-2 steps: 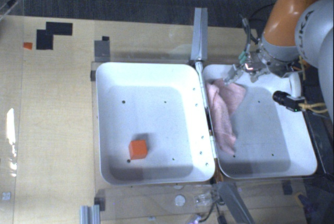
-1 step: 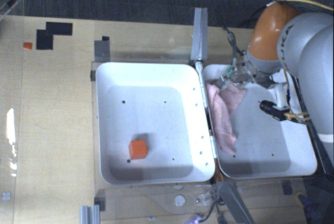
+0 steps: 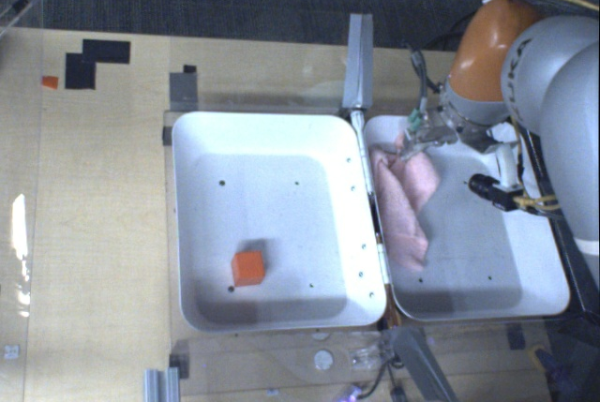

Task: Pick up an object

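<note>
The gripper (image 3: 419, 130) is seen at the upper end of a pink cloth (image 3: 405, 201) draped in the right bin (image 3: 487, 292); whether it is closed on the cloth cannot be told.

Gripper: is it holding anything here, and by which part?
Cannot be told. The gripper sits at the top end of the pink cloth; a grasp isn't visible.

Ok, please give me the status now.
Gripper down at the pink cloth's top end, right bin. Orange block alone in left bin. Nothing blocking.
</note>
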{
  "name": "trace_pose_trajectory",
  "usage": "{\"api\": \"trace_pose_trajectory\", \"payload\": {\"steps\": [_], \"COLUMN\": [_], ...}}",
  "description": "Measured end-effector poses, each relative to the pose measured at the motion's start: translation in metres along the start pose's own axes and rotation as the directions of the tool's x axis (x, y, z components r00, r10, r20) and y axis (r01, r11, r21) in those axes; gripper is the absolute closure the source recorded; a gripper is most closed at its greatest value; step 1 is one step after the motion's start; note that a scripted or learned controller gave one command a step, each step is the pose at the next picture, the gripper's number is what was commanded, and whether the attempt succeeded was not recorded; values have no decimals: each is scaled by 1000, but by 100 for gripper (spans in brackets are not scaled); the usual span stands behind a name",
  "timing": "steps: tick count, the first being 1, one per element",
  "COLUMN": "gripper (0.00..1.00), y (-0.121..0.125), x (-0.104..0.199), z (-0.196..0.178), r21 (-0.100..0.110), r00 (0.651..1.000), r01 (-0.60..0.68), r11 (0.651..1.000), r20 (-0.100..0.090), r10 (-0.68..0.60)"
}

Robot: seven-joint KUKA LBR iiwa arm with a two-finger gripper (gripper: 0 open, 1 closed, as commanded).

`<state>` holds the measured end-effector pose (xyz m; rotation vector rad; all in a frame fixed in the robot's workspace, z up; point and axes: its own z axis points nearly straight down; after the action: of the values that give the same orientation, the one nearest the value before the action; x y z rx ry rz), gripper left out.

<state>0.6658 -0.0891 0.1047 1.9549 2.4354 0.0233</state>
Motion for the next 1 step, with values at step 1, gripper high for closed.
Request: {"api": "trace_pose_trajectory", "payload": {"steps": [1], "gripper": [100], "y": [-76], "x": [-49], "z": [-110], "r21": [13], "r00": [996], "r01": [92], "r11": [996], "r20": [-1], "r10": [-92]}}
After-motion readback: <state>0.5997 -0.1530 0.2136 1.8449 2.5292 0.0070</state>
